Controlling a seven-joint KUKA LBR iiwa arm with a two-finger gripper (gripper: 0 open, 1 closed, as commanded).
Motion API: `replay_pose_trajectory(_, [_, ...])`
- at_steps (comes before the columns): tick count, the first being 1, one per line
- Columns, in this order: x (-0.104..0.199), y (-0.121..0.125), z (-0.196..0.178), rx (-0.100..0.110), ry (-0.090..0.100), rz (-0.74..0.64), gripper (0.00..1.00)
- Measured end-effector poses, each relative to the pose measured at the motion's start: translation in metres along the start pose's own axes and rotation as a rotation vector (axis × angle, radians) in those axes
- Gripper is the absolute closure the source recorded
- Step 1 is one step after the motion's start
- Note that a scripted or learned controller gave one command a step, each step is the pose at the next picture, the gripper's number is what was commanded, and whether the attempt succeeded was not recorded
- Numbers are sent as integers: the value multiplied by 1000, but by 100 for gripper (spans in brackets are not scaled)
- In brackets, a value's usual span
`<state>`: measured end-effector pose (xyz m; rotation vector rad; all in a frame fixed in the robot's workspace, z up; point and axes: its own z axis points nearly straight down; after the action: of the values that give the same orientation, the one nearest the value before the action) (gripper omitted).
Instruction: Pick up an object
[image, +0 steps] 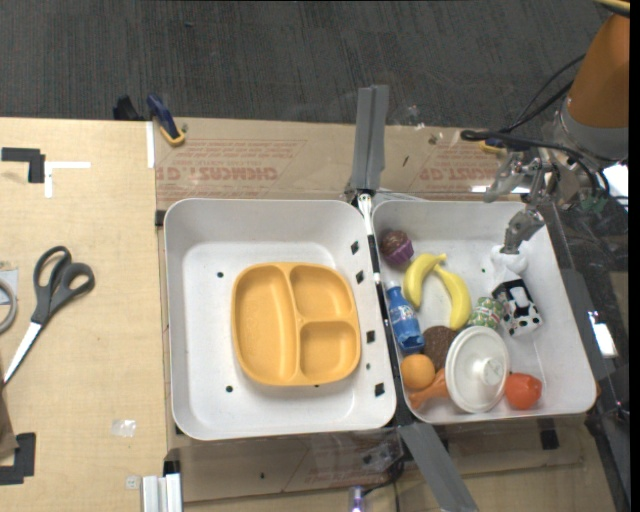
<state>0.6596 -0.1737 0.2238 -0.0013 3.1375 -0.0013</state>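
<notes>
Hovering over the right bin (565, 290), the claw (519, 232) grips nothing.

A pair of black-handled scissors (45, 298) lies on the pale wooden bench (90, 400), well left of the bins. Behind the bins a sheet of brown cardboard (260, 165) lies flat, with what may be a blue-and-yellow clamp (165, 118) at its far left corner. Small black brackets (25, 160) sit at the bench's left edge.
</notes>
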Motion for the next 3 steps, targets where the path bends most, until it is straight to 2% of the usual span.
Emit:
replay_pose_trajectory(1, [29, 18, 117, 3, -10, 5, 0])
replay_pose_trajectory(2, [66, 56, 130, -1, 0, 68, 0])
replay_pose_trajectory(3, [67, 66, 131, -1, 1, 152, 0])
